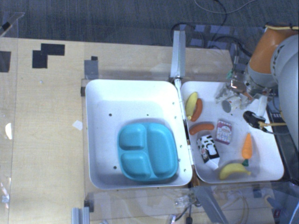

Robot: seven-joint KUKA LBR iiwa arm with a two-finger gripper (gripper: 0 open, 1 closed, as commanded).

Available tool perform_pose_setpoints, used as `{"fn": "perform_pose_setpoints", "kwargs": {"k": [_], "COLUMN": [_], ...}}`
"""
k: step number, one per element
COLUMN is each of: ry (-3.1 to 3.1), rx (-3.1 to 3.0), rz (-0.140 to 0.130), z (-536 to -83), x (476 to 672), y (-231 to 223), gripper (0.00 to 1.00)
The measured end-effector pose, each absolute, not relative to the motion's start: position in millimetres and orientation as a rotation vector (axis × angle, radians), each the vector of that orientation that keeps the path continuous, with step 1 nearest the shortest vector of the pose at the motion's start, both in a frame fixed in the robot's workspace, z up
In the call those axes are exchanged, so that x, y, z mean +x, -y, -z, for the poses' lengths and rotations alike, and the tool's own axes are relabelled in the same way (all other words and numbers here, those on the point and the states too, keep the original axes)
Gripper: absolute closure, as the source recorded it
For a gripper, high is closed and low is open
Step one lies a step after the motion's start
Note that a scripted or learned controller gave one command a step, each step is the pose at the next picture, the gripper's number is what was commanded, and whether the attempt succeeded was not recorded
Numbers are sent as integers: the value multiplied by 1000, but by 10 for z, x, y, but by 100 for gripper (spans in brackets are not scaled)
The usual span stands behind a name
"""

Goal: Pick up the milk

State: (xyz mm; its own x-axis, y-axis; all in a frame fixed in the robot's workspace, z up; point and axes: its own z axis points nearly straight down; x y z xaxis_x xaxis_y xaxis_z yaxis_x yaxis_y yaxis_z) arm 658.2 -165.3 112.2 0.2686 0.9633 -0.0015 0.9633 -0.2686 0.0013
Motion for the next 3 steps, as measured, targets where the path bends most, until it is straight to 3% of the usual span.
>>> {"fn": "perform_pose_setpoints", "kwargs": {"k": [1, 2, 3], "ry": [-1919, -1510, -1645], "rx": [2485, 2751, 2672], "rz": [-2, -4, -4], "z": [-1429, -1392, -2006], "x": [6085, 6705, 6704], "y": [1897, 1847, 1963], "gripper": [0, 0, 0]}}
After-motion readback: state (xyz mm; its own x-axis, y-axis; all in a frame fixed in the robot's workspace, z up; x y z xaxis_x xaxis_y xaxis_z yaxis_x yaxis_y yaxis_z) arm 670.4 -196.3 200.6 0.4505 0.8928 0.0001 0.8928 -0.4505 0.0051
